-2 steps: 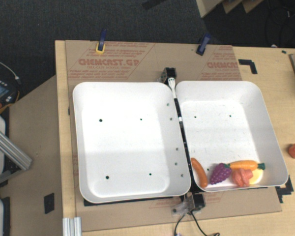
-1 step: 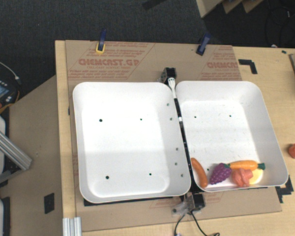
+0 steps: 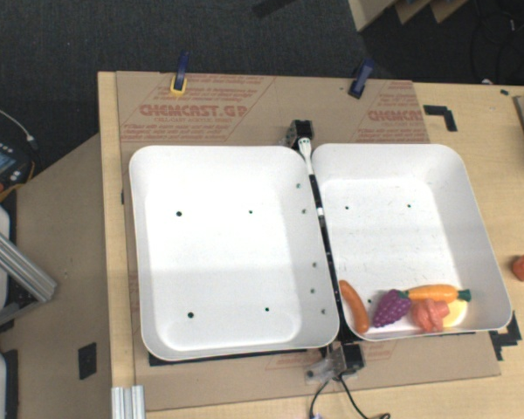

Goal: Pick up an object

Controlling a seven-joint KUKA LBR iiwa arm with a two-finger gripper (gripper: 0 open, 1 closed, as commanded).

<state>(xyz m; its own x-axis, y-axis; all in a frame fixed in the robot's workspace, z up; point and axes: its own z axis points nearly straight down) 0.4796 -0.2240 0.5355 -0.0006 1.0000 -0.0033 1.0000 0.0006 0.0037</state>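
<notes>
Toy food lies along the near edge of the right bin (image 3: 393,182). An orange-red sausage (image 3: 354,306) rests against the bin's left wall. Beside it sits a purple grape bunch (image 3: 390,308). An orange carrot (image 3: 437,293) with a green tip lies over a red piece (image 3: 427,315) and a pale yellow piece (image 3: 455,314).
The left bin (image 3: 218,243) sits beside the right one on a cardboard-covered bench (image 3: 271,103). Blue clamps (image 3: 181,74) hold the cardboard at the far edge. A small red object (image 3: 523,268) lies on the bench right of the bins. Cables run at the near edge.
</notes>
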